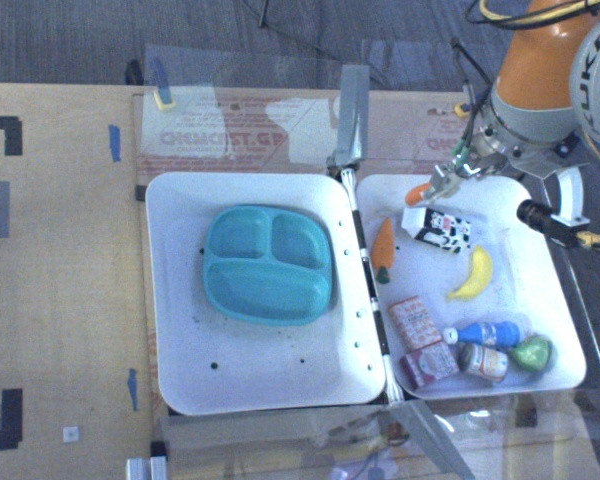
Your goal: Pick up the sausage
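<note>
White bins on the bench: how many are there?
2. The left bin holds a blue divided plate. The right bin holds the small food items, among them a carrot and a banana. They sit side by side.

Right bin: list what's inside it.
The right bin holds a carrot, banana, milk carton, two pink boxes, bottle, can, green fruit. The gripper partly covers an orange piece.

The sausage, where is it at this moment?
In the camera view the sausage sits at the far edge of the right bin, just under the pincer and beside the black-and-white carton.
</note>
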`<act>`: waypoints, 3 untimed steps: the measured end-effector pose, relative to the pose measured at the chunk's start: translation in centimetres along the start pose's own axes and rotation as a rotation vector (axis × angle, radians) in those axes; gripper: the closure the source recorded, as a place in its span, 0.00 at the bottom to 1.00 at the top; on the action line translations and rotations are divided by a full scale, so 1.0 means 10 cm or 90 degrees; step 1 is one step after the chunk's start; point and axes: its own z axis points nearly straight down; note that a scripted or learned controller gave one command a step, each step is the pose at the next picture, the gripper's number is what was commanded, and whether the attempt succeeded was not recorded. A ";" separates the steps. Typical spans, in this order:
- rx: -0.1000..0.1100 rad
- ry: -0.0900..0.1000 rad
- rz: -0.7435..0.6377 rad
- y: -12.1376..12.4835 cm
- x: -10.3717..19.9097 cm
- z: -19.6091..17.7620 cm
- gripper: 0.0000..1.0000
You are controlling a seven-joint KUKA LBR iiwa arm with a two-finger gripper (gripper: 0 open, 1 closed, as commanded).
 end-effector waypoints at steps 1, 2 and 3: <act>0.000 0.001 -0.096 0.47 0.76 0.39 1.00; -0.003 -0.002 -0.384 0.38 0.27 -0.28 1.00; -0.002 0.000 -0.251 0.37 0.98 -1.17 1.00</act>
